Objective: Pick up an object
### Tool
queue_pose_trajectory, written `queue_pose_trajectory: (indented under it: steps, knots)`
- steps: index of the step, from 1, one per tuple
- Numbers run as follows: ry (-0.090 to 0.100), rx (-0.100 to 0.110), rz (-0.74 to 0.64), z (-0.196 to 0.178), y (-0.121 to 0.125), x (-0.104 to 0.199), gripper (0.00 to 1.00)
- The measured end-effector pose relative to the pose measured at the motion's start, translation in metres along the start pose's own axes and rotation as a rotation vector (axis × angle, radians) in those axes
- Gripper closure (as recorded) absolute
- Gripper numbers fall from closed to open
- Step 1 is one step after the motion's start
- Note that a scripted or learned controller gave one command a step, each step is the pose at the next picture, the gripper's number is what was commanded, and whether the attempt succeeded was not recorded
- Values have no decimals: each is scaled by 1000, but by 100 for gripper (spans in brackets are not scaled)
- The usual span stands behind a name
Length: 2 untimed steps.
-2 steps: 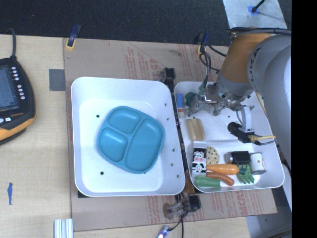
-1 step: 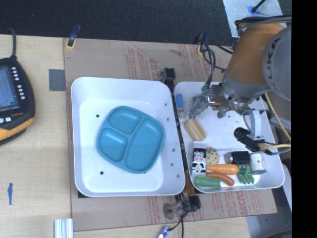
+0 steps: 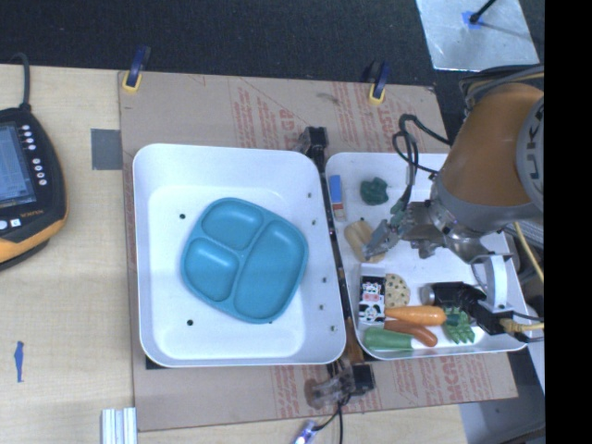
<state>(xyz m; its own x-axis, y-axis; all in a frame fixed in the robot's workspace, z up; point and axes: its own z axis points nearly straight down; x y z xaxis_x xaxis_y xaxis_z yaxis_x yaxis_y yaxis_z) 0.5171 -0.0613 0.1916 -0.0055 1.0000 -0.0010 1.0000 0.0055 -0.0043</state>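
My gripper [image 3: 382,240] hangs low over the left part of the right bin [image 3: 418,166], reaching in from the right. Its tip is right beside a tan rounded piece [image 3: 356,237], and I cannot tell whether they touch. Behind it lie a small blue block [image 3: 335,190] and a dark green lump [image 3: 374,190]. In front of it lie a black-and-white carton [image 3: 371,301], a speckled cookie [image 3: 397,289], an orange carrot [image 3: 415,314], a red-orange sausage [image 3: 424,335], a green pod [image 3: 387,340] and a green leafy piece [image 3: 460,327].
The left bin [image 3: 157,169] holds a blue divided plate [image 3: 244,259]. A handheld pendant [image 3: 23,188] rests on the bench at the far left. The arm's orange band [image 3: 495,146] looms over the right bin's far right side.
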Motion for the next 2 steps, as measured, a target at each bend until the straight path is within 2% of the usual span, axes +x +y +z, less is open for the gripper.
queue_pose_trajectory:
  steps: [1, 2]
  knots:
    - [1, 1, 0, 86, 1, -38, 0]
    - [1, 0, 1, 100, 42, -43, 0]
